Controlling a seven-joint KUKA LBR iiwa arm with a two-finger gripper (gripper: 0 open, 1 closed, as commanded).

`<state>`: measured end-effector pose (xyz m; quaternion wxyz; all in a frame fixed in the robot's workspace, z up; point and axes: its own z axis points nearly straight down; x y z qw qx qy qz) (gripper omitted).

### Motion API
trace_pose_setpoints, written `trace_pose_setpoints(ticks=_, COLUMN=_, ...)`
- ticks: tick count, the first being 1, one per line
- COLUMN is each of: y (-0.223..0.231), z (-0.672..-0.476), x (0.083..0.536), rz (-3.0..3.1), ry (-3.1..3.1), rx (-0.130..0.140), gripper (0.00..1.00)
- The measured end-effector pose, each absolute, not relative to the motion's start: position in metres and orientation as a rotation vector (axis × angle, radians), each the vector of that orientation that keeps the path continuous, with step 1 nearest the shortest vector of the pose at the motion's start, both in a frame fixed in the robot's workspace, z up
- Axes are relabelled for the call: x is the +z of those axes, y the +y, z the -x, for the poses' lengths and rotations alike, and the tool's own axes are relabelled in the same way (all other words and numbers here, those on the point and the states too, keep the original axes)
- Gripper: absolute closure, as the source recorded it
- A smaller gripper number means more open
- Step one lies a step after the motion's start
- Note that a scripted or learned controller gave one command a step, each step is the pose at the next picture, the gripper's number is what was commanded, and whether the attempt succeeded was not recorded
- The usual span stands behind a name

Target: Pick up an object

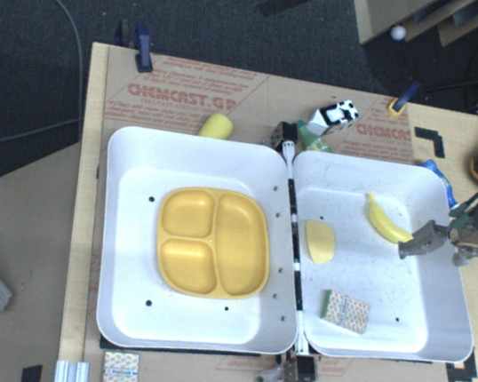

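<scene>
Nearest us, a patterned packet (346,311) lies flat in the right bin (432,338). The gripper (436,243) hangs at that bin's right wall, fingers spread, pinching nothing, just beside the banana (387,220). We judge the banana light, smooth, likely a stiff toy. Its long axis runs upper left to lower right, tip toward the gripper; grasp across its middle. Farther left: yellow wedge (320,242), then a divided yellow plate (213,242).
</scene>
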<state>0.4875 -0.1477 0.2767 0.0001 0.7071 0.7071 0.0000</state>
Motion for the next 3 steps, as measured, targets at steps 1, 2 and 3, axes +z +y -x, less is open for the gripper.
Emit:
trace_pose_setpoints(ticks=1, y=-0.175, z=-0.577, x=0.249, rz=-2.219, ry=2.221, rx=0.001, gripper=0.00)
trace_pose_setpoints(ticks=2, y=-0.166, z=-0.623, x=0.163, rz=-2.222, ry=2.223, rx=-0.001, gripper=0.00)
trace_pose_setpoints(ticks=3, y=-0.189, z=-0.631, x=0.084, rz=-2.224, ry=2.222, rx=-0.003, gripper=0.00)
